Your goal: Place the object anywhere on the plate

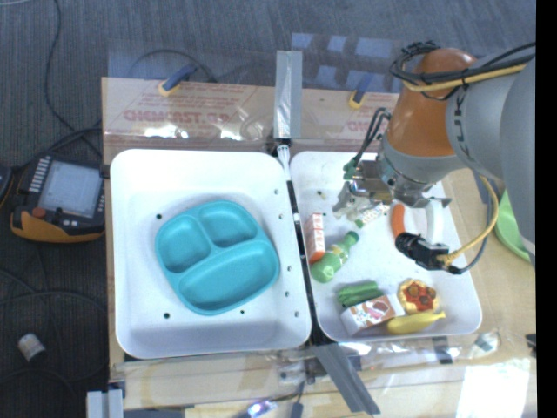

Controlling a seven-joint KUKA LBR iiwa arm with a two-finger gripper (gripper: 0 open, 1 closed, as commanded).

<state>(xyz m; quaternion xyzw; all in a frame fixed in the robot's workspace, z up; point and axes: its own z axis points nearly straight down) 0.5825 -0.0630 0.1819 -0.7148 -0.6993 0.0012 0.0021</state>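
Bright even overhead light, soft shadows, slightly blurry, white bins (130,259) glaring.

A: What colour is the divided plate (218,255)?
B: Turquoise all over, in the white left bin (130,181).
A: And in the right bin (466,307), also white?
B: A green bottle (333,258), an orange carrot (398,219), a yellow banana (416,322), a red-and-white carton (317,237) and a pizza slice (419,295) with red topping on a yellow crust.
A: The arm (474,111)?
B: Grey, with an orange band (431,103).
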